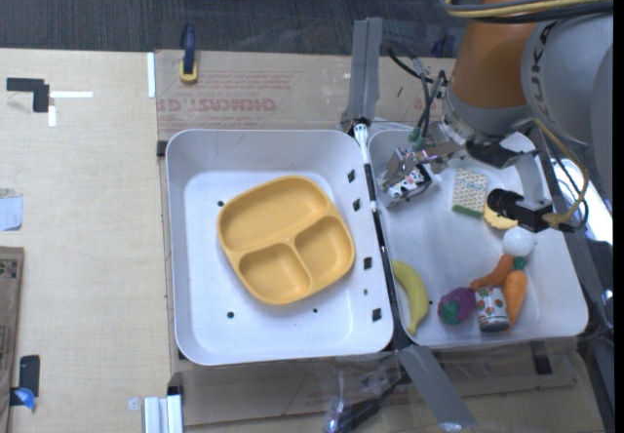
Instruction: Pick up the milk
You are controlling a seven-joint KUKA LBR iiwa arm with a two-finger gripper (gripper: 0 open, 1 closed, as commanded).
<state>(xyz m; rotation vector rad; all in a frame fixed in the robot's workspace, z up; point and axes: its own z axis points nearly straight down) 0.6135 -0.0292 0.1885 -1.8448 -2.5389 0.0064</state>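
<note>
A small pale carton with a green-dotted face (470,189), which looks like the milk, lies in the upper middle of the right bin (434,244). My gripper (407,177) hangs low over that bin's upper left corner, close to the wall between the two bins. It is a short way left of the carton and apart from it. The arm comes down to it from the upper right.
Along the right bin's front lie a banana (413,293), a purple fruit (455,306), a small can (492,309) and a carrot (516,291). A white ball (519,242) and a yellow piece (498,219) sit at the right. The left bin (195,226) holds a yellow divided plate (285,239).
</note>
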